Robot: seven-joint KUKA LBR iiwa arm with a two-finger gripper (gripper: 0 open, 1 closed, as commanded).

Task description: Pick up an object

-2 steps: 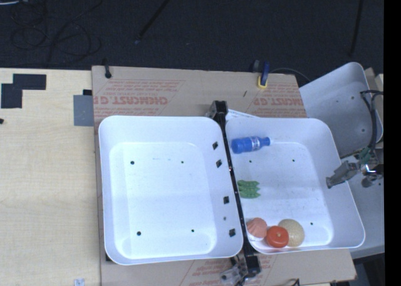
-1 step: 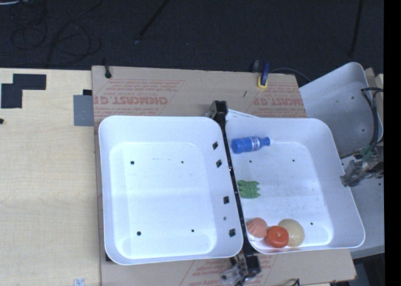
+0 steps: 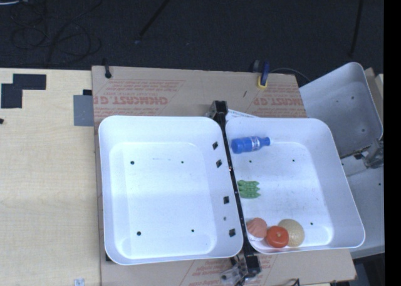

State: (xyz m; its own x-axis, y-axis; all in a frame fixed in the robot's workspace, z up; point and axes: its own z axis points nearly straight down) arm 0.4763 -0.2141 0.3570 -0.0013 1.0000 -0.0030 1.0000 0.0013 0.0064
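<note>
Lying in the right bin (image 3: 326, 153): one blue bottle (image 3: 249, 144), one green item (image 3: 249, 189), possibly peas, and three round pieces (image 3: 276, 233) clustered in the near corner. Left bin (image 3: 113, 153) adjoins it.

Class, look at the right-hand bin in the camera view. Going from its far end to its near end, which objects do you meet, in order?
blue bottle → green pea pod → the near-corner cluster: pink piece, red round piece, cream round piece, all about level.
</note>
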